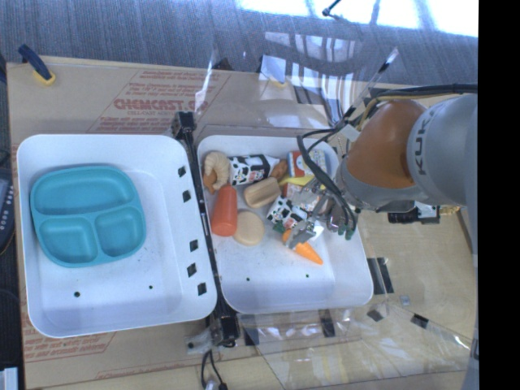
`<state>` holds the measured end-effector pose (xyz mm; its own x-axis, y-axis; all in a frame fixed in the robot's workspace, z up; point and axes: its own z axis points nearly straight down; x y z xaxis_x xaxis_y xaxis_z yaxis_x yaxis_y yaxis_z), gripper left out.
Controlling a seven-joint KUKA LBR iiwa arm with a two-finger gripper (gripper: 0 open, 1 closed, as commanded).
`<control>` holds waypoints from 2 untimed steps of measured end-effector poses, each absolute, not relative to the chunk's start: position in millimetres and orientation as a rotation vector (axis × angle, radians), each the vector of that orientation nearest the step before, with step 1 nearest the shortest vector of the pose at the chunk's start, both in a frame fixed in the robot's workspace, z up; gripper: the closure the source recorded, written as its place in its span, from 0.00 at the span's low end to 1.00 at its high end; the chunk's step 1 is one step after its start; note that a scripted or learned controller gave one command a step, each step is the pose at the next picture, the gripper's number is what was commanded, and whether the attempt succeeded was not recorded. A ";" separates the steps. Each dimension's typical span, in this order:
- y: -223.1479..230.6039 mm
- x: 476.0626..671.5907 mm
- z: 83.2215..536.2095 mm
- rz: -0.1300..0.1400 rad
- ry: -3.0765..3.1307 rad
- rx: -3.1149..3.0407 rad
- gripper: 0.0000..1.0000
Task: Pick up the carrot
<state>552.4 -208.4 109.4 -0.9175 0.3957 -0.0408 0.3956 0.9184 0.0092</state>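
A small orange carrot lies in the right bin, toward its right side, pointing down and to the right. My gripper reaches in from the right and sits just above the carrot's upper end, close to or touching it. The arm's orange band and grey wrist hang over the bin's right edge. Several toy foods crowd the bin just left of the gripper.
In the right bin lie a red-orange cylinder, a round beige piece, a bread roll, a croissant and cow-patterned cartons. The left bin holds a blue divided plate.
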 end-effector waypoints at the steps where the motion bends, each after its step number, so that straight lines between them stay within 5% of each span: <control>1: -208.8 531.3 94.6 0.004 2.988 0.952 0.00; 2: -208.1 533.7 106.4 0.003 2.988 0.938 1.00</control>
<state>533.7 -208.1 106.4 -0.8207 0.5713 -0.0087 0.5713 0.8207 0.0046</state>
